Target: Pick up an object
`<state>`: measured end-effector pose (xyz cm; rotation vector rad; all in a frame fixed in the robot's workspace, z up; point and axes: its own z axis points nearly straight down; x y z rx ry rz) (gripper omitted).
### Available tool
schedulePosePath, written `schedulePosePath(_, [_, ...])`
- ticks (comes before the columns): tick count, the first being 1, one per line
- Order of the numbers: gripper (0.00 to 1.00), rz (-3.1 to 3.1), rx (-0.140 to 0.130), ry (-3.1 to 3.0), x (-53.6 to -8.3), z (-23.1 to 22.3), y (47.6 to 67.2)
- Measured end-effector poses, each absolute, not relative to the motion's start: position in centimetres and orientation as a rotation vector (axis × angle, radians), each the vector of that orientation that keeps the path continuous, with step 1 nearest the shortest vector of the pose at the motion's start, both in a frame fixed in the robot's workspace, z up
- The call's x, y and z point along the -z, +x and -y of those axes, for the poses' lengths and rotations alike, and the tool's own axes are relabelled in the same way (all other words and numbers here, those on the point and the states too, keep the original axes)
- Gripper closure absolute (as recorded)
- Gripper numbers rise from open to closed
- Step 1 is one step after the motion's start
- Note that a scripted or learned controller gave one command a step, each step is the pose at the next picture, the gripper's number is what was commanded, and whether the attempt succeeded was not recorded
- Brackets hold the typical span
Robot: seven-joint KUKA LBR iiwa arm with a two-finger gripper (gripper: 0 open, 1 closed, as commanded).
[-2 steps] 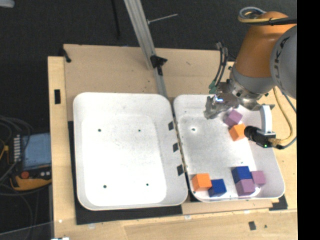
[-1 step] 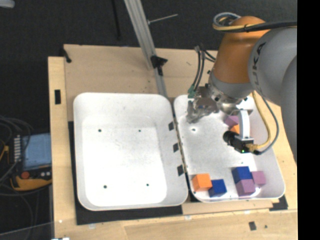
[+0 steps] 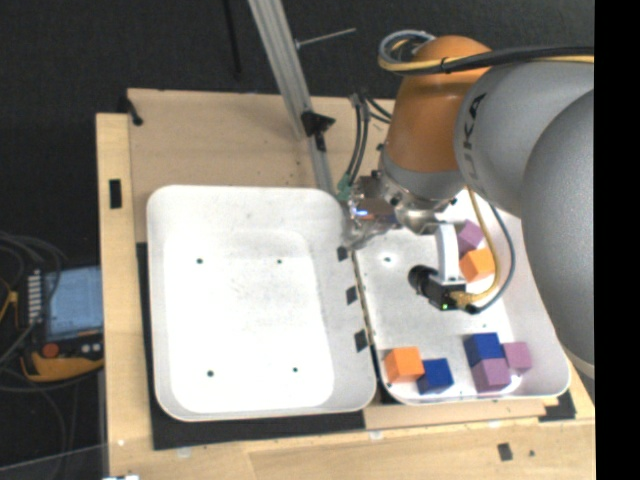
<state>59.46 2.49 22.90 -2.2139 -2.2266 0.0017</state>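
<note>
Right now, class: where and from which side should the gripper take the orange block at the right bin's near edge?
Take the orange block from above, probably across its near and far faces: a blue block touches its right side, and the bin wall crowds its left.

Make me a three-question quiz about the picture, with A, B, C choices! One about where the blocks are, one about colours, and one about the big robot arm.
1. Where are the blocks?
A. left bin
B. right bin
C. on the floor

2. What colour is the block touching the blue block?
A. green
B. orange
C. yellow

3. The arm is over:
A. the right bin
B. the left bin
C. the cables

Answers:
1 B, all blocks lie in the right bin.
2 B, the orange block sits against it.
3 A, the arm hangs above that bin.
</note>
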Motion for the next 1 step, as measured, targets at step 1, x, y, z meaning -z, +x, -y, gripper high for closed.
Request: schedulePosePath(1, [1.00,2.228,-0.001,-2.212,-22.77,-7.24,58.62])
